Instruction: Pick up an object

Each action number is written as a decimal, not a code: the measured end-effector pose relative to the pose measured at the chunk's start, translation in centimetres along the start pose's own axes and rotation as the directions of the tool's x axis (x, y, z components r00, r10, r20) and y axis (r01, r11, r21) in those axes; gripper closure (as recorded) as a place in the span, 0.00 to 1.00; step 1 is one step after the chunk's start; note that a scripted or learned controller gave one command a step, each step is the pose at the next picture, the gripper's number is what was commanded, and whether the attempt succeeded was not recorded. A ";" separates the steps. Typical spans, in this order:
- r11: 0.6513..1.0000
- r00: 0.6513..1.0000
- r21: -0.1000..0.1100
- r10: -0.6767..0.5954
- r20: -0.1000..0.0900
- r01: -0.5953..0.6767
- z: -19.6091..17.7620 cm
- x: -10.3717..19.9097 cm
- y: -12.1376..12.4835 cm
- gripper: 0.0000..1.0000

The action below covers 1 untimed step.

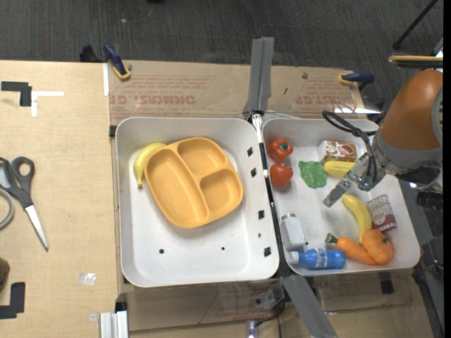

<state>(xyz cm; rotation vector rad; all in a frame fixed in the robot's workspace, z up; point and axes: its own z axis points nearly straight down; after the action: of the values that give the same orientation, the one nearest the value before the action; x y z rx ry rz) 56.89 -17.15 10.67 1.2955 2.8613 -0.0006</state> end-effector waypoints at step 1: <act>1.000 1.000 0.000 -0.003 0.003 0.003 -0.9 -0.1 0.1 1.00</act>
<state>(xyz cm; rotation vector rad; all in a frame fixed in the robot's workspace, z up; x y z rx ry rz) 56.97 -17.16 11.61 1.2900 2.8609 -0.0026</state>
